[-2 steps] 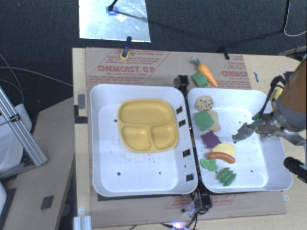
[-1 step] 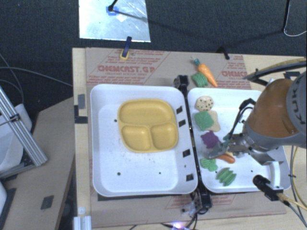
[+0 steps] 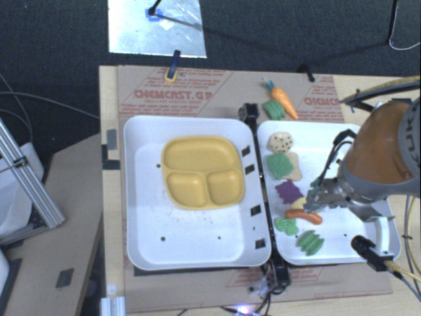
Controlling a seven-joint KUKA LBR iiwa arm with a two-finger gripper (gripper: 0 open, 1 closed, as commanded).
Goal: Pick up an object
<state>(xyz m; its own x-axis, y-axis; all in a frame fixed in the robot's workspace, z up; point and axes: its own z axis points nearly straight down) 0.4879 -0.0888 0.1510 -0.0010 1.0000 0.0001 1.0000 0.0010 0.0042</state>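
Green ridged toy pieces are catalogued first, at the near edge of the right bin (image 3: 375, 176): one leaf-shaped piece (image 3: 310, 243) at about 6 o'clock of the bin floor, and a smaller green piece (image 3: 285, 226) just beside it toward 9 o'clock.

Right bin, further contents: an orange-red sausage-shaped toy (image 3: 304, 216) is laid near the bin's middle, roughly crosswise; a purple leafy piece (image 3: 288, 191) is set just above it; a green piece on a tan slice (image 3: 283, 166) is placed toward 11 o'clock; a speckled cookie-like round (image 3: 281, 141) is found at the far left corner, about 12 o'clock of the group.

Left bin (image 3: 141, 242): a yellow three-compartment tray (image 3: 200, 172) is held at its centre, tilted slightly; nothing is seen in the compartments.

Outside the bins, a toy carrot (image 3: 284, 100) with a green piece beside it is laid on the cardboard at 12 o'clock of the right bin.

Pincer (image 3: 314, 201): it is lowered over the right bin from 3 o'clock, with its tip just above the sausage toy's right end. The sausage toy lies at about 7 o'clock of the tip, very close; contact cannot be judged. How far the pincer is open, and whether anything is gripped, cannot be told.
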